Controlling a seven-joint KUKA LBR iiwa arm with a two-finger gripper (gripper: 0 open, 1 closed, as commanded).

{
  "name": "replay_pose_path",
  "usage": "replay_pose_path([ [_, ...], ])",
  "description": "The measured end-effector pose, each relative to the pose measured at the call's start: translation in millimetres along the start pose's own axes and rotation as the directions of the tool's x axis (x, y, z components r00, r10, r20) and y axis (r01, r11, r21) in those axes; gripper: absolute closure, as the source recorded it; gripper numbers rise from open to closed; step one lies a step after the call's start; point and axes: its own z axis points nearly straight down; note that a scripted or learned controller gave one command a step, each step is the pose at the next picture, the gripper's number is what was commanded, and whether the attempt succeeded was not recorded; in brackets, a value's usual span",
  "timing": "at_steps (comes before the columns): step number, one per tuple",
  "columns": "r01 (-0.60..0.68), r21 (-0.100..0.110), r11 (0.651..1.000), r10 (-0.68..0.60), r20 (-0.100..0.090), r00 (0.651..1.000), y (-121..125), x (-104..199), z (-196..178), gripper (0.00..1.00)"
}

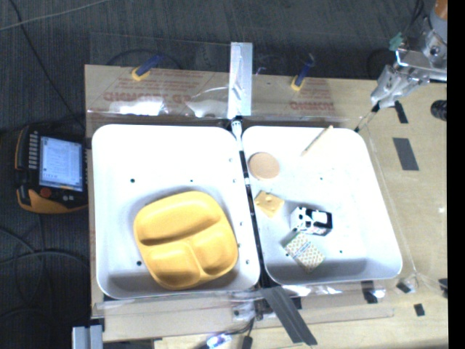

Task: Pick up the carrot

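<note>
The pincer [386, 87] is hanging over the desk [421, 195], just outside the far corner of the right bin [378, 195], well apart from everything in it; whether it is released or clenched cannot be told. Nearest it, down and to its left, a thin pale stick [316, 140] is lying. Farther off that way are sitting a round tan disc [264, 166], a yellow block [268, 203], a black-and-white object [312, 220] and a patterned packet [305, 251]. Which of these is the carrot cannot be told. Farthest away, a yellow divided plate [187, 237] is resting in the left bin [116, 158].
</note>
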Motion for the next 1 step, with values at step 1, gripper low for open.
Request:
replay_pose_path([
  [1,0.0,0.001,1.0,0.0,0.004,1.0,0.3,0.0,-9.0,1.0],
])
